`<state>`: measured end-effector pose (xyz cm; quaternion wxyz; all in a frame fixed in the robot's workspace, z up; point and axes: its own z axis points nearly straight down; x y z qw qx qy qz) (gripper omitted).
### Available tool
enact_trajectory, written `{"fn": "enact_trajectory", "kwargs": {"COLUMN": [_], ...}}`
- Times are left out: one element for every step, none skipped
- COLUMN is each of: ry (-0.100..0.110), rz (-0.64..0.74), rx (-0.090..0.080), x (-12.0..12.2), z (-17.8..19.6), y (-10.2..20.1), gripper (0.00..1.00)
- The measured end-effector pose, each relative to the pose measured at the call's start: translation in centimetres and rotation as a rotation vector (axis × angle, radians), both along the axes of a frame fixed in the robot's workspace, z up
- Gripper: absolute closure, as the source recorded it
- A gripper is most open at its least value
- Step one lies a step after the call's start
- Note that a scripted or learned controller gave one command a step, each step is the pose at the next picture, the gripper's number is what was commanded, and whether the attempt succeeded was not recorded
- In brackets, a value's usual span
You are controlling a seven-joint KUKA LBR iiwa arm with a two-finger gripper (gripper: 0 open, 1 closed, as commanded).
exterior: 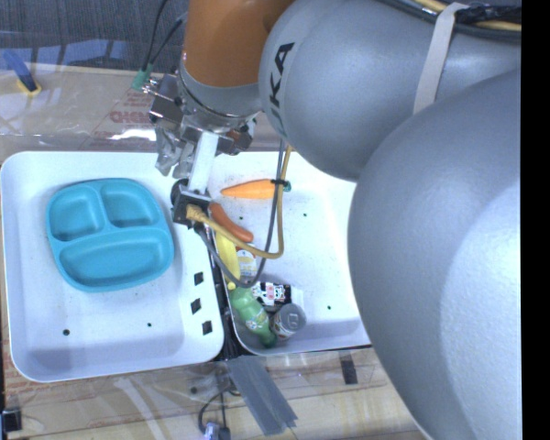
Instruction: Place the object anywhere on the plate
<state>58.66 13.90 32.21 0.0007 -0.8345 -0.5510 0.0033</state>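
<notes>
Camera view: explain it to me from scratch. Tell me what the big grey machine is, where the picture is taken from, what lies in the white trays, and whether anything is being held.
The big grey shape is a robot arm with an orange band above its wrist. It reaches in from the right. At its tip is the gripper, which serves as its hand. The gripper hangs near the back, about where the two trays meet.

One fixed camera above the bench looks down at a slant on two shallow white bins. The left bin holds a blue divided plate. The right bin holds a small cluster of things: an orange carrot, a yellow banana-like piece, a green item and a small can.

I cannot make out anything held in the gripper.
</notes>
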Motion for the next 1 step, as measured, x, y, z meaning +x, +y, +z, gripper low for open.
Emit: {"fn": "enact_trajectory", "kwargs": {"ry": [0.004], "rz": [0.321], "rx": [0.001], "x": [-7.31], "z": [2.61], "y": [5.86], "gripper": [1.0]}}
